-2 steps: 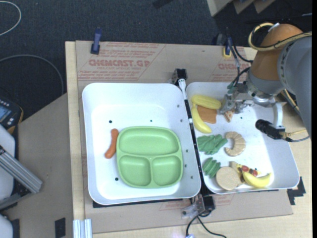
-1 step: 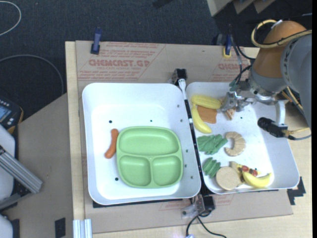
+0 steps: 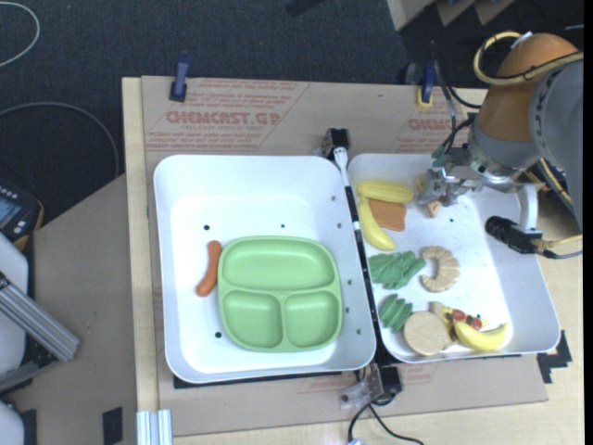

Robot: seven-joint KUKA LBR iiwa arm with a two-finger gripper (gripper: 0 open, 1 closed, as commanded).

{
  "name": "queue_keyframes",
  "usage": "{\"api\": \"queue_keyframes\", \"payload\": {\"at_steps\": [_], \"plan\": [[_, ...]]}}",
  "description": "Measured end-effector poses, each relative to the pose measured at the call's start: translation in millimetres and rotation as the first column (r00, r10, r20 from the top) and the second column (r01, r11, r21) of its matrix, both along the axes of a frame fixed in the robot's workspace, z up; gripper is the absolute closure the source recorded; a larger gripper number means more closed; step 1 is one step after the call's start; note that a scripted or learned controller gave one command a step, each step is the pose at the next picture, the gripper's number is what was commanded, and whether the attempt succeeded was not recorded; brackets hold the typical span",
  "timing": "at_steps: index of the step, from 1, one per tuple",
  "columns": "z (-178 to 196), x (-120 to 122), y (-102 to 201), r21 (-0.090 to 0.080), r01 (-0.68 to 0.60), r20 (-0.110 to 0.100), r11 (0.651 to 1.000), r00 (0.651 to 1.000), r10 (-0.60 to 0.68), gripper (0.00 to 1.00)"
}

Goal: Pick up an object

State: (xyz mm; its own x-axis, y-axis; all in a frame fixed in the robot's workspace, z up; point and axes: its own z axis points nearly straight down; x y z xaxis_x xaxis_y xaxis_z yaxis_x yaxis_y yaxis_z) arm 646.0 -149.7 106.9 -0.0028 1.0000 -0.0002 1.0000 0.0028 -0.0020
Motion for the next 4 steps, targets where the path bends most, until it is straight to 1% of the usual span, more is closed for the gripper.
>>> {"api": "queue_keyframes", "payload": {"at_steps": [1,2,3,4], "plan": [[10.1,0.4,-0.1,-0.001,-0.001,0.002,1.0,1.0,0.001,1.0],[86.0,22.2,70.4,0.0,-0.002,0.008,1.0,1.0,0.002,1.0],[1.8,14.5,56.5,-0.002,0.002,0.011,1.0,1.0,-0.002,1.0],[11.6,15.1,55.7,-0.004,0.002,0.014,1.0,1.0,-0.002,1.0]]}}
